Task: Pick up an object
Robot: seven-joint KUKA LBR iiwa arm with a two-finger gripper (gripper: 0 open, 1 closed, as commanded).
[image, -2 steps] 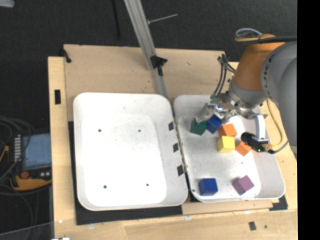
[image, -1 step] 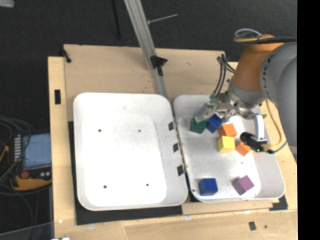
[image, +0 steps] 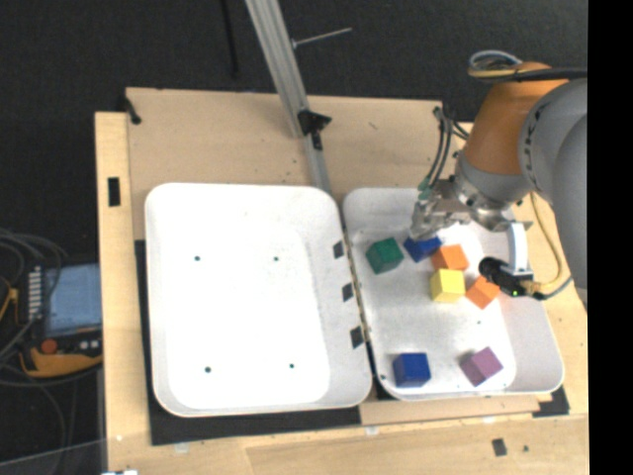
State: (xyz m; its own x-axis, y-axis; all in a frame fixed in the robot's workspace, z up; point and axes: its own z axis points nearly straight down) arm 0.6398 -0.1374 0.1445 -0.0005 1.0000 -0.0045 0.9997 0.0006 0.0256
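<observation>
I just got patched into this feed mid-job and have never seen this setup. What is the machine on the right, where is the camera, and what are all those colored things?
One camera looks down at a slant on a wooden bench. The grey arm with the orange band is a robot reaching in from the right; its claw hangs over the right bin, right above a blue cube. I cannot tell whether it grips that cube. Also lying in that bin: a green cube, two orange cubes, a yellow cube, another blue cube and a purple cube. The left bin sits beside it.
</observation>
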